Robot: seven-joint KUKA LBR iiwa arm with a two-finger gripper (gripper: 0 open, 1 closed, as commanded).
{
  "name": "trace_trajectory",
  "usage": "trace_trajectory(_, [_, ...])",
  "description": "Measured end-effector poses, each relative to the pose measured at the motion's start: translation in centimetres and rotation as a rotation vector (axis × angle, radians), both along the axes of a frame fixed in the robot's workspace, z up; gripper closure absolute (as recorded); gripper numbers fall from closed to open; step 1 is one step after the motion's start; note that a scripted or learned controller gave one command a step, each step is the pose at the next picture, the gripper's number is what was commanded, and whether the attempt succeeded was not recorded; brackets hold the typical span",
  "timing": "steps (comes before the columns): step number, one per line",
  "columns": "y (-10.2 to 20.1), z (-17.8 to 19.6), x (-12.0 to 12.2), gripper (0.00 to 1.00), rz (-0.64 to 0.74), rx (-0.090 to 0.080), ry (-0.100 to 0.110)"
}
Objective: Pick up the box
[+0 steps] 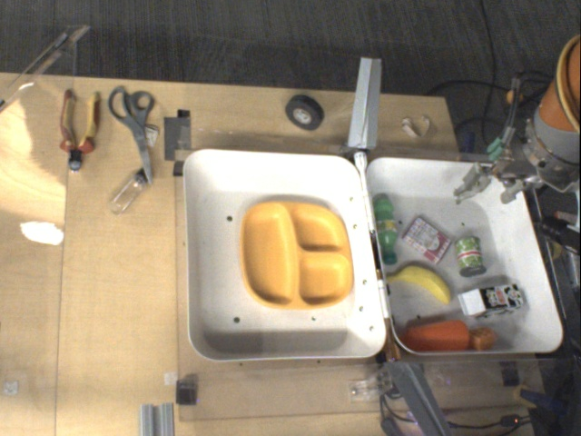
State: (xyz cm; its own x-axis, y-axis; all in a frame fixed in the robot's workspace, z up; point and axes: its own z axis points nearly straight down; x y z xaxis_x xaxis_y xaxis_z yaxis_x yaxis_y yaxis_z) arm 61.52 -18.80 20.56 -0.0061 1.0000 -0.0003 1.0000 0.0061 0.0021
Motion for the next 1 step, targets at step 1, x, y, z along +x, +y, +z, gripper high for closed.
trace_trajectory(1, [6.7,-10.68,-0.96,0.0,0.065,-0.008,-0.014])
